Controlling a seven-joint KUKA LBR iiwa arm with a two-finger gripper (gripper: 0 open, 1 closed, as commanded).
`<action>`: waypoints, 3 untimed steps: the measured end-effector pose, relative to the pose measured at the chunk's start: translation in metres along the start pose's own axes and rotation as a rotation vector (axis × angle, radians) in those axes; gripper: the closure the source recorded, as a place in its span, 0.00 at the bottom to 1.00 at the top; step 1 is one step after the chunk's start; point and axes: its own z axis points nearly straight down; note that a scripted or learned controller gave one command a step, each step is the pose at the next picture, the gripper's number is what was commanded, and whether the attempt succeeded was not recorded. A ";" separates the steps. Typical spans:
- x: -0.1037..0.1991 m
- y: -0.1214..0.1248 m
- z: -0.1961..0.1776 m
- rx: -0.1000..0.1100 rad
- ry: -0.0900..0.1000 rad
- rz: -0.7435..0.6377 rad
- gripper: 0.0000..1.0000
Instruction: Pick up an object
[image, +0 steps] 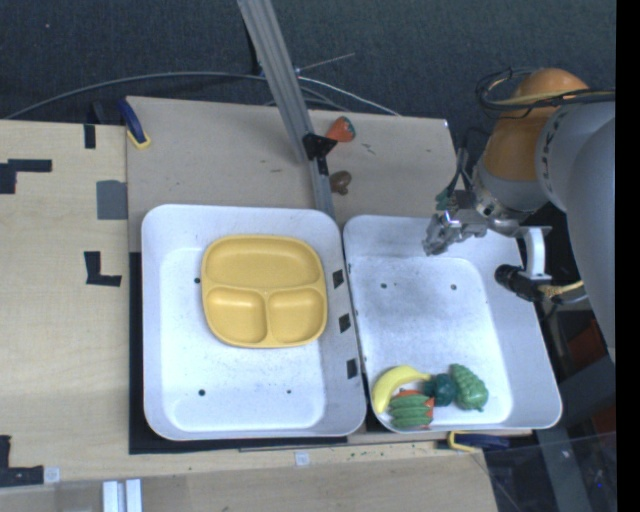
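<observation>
My gripper (438, 238) hangs over the far rim of the right bin (425, 320), near its back right corner, with nothing seen between its fingers. At that bin's near edge lies a cluster of toy food: a yellow banana (393, 382), a red and green piece (409, 409), and a green leafy piece (467, 387) with a small teal bit beside it. The cluster is well apart from the gripper, toward the front.
The left bin (170, 330) holds a yellow three-compartment plate (265, 290). A grey pole (285, 80) slants up from between the bins at the back, with a small orange object (342, 128) next to it. The grey arm (560, 150) fills the right side.
</observation>
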 end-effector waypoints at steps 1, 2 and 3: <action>0.007 0.004 -0.045 0.000 0.000 0.000 1.00; 0.005 0.011 -0.091 -0.001 0.000 0.000 1.00; 0.066 0.007 -0.097 0.005 0.002 -0.005 1.00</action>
